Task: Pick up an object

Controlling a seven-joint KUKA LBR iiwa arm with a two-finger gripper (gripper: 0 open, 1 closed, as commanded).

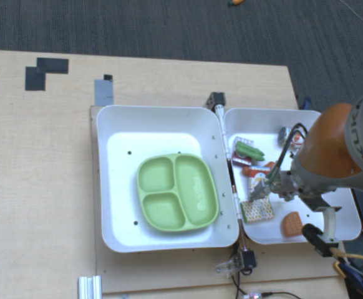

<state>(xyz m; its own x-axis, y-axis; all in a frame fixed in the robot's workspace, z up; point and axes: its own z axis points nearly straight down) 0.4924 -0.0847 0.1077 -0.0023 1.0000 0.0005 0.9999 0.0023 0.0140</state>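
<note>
Your arm hangs low over the right bin (pixel 353 226) at lower right, its gripper (pixel 264 189) down among the small items (pixel 256 210) it could lift, probably to reach one, though you cannot tell how the gripper is set.

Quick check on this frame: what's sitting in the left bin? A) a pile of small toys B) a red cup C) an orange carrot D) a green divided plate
D: the left bin holds a light green divided plate with three compartments, while the small mixed items lie in the right bin under the arm.
</note>
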